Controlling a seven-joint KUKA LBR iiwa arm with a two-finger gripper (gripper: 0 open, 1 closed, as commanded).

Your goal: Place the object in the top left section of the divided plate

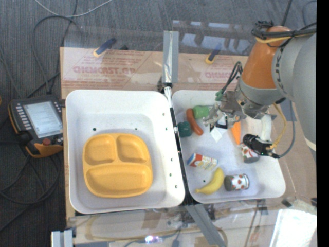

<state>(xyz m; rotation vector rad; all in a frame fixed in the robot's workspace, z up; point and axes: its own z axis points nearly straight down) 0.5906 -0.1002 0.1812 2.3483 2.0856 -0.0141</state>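
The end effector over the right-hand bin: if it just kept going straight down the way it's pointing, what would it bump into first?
Probably the bin floor or the small white scrap just under the end effector. The hot dog and green item lie just to its left. Depth is hard to judge from this slanted view.

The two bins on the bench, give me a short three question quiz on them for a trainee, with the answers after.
1. True or false: the yellow divided plate lies in the left bin.
2. Which lies nearest the right bin's front edge? A) banana B) hot dog C) carrot
3. Fill in: the gripper hangs over the ___ bin.

Key: 1 true, and none of its sections holds anything. 2 A, the banana lies by the small can. 3 right, near the hot dog and the green item.
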